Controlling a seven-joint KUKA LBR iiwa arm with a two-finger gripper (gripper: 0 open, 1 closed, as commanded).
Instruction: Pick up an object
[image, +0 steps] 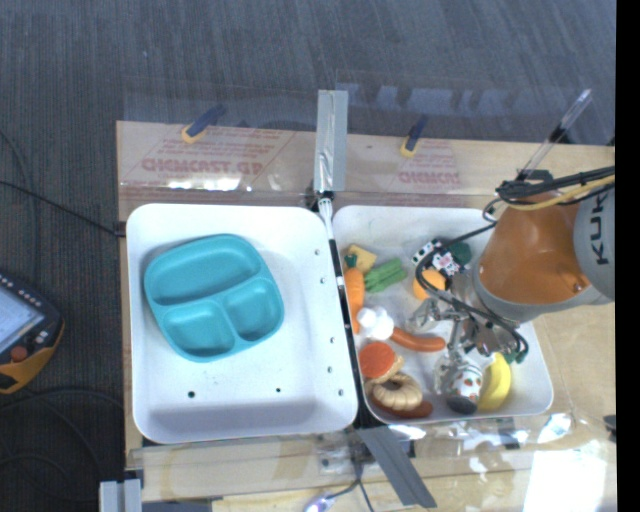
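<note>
While the arm (535, 255) is reached in from the right, its wrist is hung low over the right bin (540, 395), where the small toys are heaped; the gripper (455, 345) is set among them, above the near right corner. Whether it is spread or pressed together cannot be told, as the metal parts are tangled with cables and clutter, and nothing is seen pinched. Just beside it lie a banana (497, 383) and a small speckled ball (458, 380), either of which is judged the likely target, being nearest. A doughnut (397, 393), an orange round piece (378, 359), a sausage-like piece (420, 341), a white lump (376, 322), a carrot (354, 287) and a green piece (385, 275) are crowded toward the divider, probably because they were dropped loosely. In the left bin (200, 390) a blue divided plate (212, 295) is laid flat, well apart from the toys, seemingly not part of this attempt. The pick is judged not yet made; crowding could spoil a clean grasp
</note>
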